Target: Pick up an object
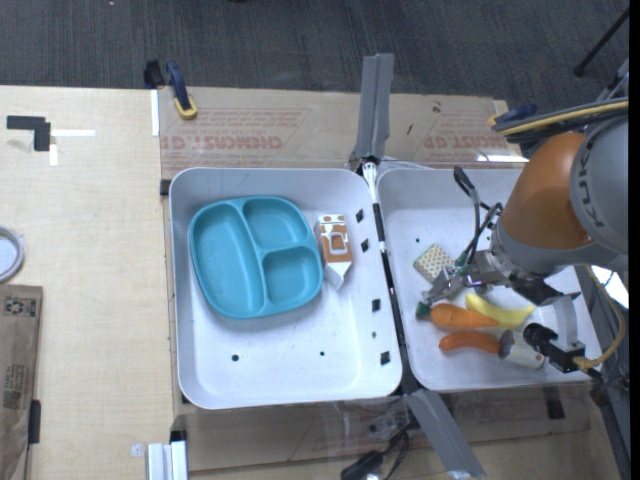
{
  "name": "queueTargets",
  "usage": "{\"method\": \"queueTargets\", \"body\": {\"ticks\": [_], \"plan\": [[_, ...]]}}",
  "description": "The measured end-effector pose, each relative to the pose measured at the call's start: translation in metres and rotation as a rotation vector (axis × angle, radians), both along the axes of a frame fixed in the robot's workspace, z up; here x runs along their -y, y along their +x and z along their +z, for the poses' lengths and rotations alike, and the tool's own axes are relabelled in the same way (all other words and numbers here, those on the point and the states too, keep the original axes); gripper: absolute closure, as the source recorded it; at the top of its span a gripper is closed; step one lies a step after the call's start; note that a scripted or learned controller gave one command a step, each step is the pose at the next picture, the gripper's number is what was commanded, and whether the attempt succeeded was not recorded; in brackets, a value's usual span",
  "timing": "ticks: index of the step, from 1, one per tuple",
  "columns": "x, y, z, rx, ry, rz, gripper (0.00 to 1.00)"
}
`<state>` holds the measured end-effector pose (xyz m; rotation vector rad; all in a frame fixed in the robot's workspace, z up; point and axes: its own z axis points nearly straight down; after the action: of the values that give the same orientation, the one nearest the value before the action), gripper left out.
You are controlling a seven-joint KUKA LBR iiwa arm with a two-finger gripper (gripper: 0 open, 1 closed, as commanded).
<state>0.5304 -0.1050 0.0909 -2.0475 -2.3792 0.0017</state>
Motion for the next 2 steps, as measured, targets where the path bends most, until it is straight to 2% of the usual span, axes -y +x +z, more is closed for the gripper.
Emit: {"method": "queueTargets", "body": {"ticks": [1,2], "plan": [[0.0015,0.0001,0.0088,0.000,-0.001,-0.004,1.00],[0.0014,0.0001,0.0088,0.000,-0.001,-0.004,0.00]]}}
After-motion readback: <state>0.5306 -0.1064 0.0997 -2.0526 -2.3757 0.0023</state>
